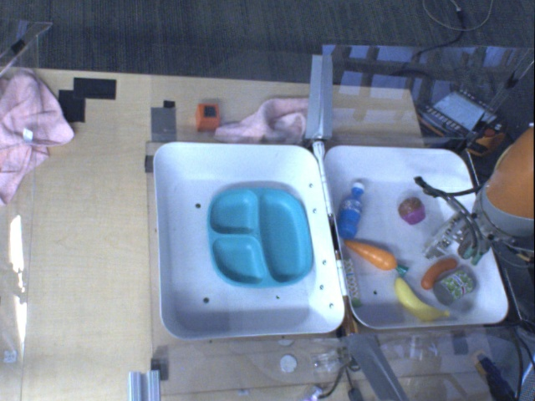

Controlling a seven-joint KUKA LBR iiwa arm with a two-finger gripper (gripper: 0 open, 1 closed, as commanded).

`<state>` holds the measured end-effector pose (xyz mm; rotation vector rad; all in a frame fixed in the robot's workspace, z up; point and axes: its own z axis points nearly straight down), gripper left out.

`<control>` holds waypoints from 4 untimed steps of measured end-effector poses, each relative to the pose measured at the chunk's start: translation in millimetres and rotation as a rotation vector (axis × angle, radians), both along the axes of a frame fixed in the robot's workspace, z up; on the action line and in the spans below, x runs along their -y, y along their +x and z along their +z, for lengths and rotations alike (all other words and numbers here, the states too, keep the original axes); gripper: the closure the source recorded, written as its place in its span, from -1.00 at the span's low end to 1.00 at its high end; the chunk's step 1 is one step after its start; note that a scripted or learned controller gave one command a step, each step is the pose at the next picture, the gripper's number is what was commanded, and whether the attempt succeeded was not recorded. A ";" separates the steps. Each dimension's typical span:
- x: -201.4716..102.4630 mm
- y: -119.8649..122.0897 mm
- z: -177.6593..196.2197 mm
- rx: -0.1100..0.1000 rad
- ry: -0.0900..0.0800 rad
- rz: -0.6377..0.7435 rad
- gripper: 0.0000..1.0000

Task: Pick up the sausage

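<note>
Orange-red sausage (439,271) lies just below gripper (454,239).

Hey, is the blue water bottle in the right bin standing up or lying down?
Lying down. The blue bottle rests on its side on the right bin floor, white cap pointing away, beside the carrot.

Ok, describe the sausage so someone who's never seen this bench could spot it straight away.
Look in the right white bin, near its right wall. The sausage lies just below the tool, touching a round green-topped can. It is short, stubby and reddish-orange; the carrot is longer with a green tip, and the banana is yellow.
</note>
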<state>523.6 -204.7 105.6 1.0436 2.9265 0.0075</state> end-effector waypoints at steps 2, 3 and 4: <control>-3.1 27.0 -15.4 -0.022 -0.003 0.255 -1.00; -0.7 22.5 -15.3 -0.019 -0.001 0.212 -1.00; -0.4 23.9 -15.4 -0.020 -0.001 0.234 -1.00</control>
